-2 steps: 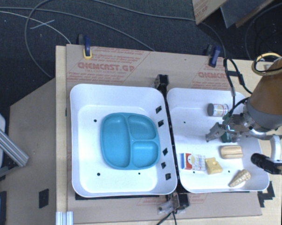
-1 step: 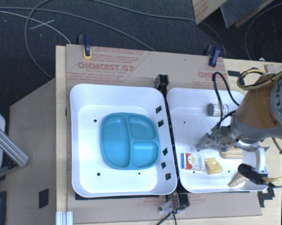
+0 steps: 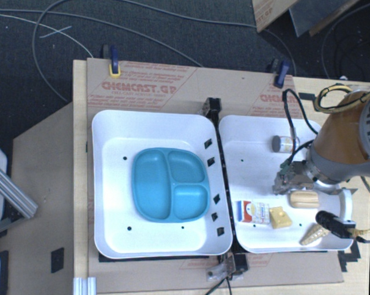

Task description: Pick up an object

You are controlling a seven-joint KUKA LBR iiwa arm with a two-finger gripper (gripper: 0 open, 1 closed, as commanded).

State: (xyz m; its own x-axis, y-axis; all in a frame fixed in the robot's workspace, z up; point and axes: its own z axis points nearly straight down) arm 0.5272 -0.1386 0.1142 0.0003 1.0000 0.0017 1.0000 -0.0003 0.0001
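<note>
You see a blue divided plate (image 3: pixel 170 184) lying in the left bin (image 3: pixel 104 171). In the right bin (image 3: pixel 246 137) the gripper (image 3: pixel 287 179) hangs low beside a tan block (image 3: pixel 304 198). Nearby lie a small printed carton (image 3: pixel 253 212), a yellow wedge (image 3: pixel 280 218) and a small jar (image 3: pixel 282 143).

You have one camera, fixed above the bench (image 3: pixel 145 72) and looking down at a slant. Both bins sit in frame whole: the left bin (image 3: pixel 110 171) fills the middle, the right bin (image 3: pixel 253 134) lies toward the right side. The far bench edge runs along the upper part of your frame, with dark floor (image 3: pixel 42 52) and cables beyond it; the near edge runs along the bottom. The arm (image 3: pixel 347 142) enters from your right edge. The camera stands far enough back to take in the floor at left.
</note>
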